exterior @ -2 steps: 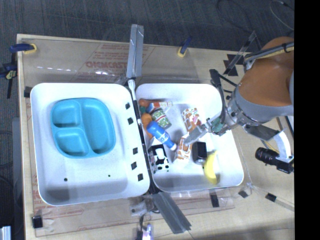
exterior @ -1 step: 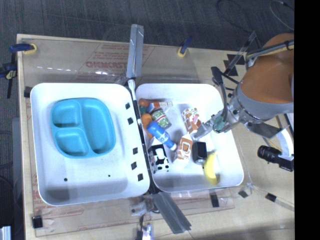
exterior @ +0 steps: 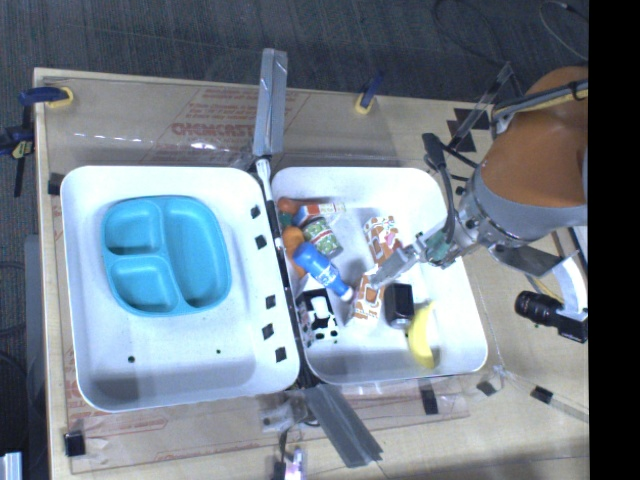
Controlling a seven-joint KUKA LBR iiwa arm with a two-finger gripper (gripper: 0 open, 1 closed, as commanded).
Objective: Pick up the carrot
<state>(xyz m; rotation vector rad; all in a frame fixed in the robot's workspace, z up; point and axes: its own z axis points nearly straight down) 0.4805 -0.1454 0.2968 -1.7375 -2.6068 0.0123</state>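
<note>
The carrot (exterior: 291, 238) is an orange piece lying against the left wall of the right bin (exterior: 455, 313), partly hidden by a green-labelled can (exterior: 321, 233) and a blue bottle (exterior: 322, 267). My gripper (exterior: 393, 265) hangs low over the middle of the right bin, reaching in from the right. It is about a hand's width right of the carrot, above printed snack packets (exterior: 380, 234). Nothing shows in its grasp.
The right bin also holds a black block (exterior: 400, 303), a yellow banana (exterior: 422, 338), a second packet (exterior: 366, 301) and a black-and-white item (exterior: 318, 318). A blue divided plate (exterior: 165, 253) lies in the left bin (exterior: 150, 368). A raised divider (exterior: 272, 268) separates the bins.
</note>
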